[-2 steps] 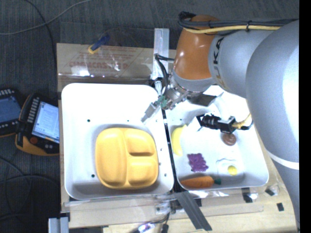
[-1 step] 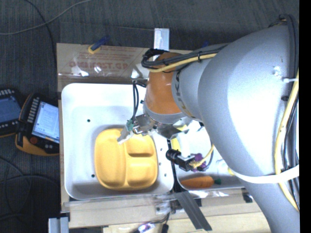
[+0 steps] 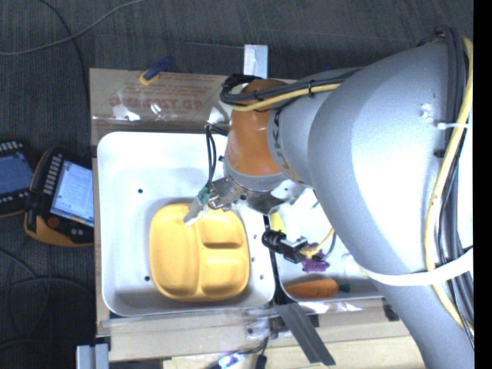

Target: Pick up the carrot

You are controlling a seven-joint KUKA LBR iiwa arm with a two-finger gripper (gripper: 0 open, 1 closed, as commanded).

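While the arm [image 3: 384,144] leans in over the bins, the gripper [image 3: 201,204] hangs above the left bin [image 3: 123,167], at the upper edge of a yellow tray [image 3: 200,252]. Whether the hand is wide, narrow or closed on anything cannot be told; the wrist body hides most of it, and only a small grey-green tip shows by the tray's corner. Nothing can be seen between the jaws.

Orange band [image 3: 250,141] sits just behind the gripper, up and to its right. Black cable [image 3: 209,156] runs down along the band to the hand.

Carrot [image 3: 311,288] lies in the right bin [image 3: 307,302], well apart from the gripper, below it and off to its right, near the bin's front edge. It lies flat, long axis roughly across the view, green end pointing away from the hand. A purple item [image 3: 314,265] sits just above the carrot, between it and the wrist.

Tray lies flat in the left bin, two compartments visible, directly under and below the gripper.
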